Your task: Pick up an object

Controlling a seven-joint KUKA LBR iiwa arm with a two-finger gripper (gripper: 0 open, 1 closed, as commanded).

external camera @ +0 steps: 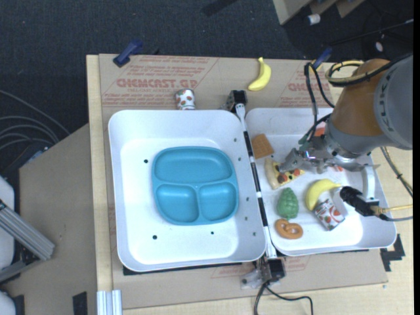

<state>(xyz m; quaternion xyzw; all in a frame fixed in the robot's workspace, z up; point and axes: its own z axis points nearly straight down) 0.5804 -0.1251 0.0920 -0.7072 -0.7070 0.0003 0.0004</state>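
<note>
Gripper (pixel 293 165) low in right bin (pixel 367 241), near its left wall; jaw state cannot tell. Nearest target, small flat toy food piece (pixel 282 173), lies below it. Likely light, stiff plastic, slippery; take it across its narrow sides.
</note>
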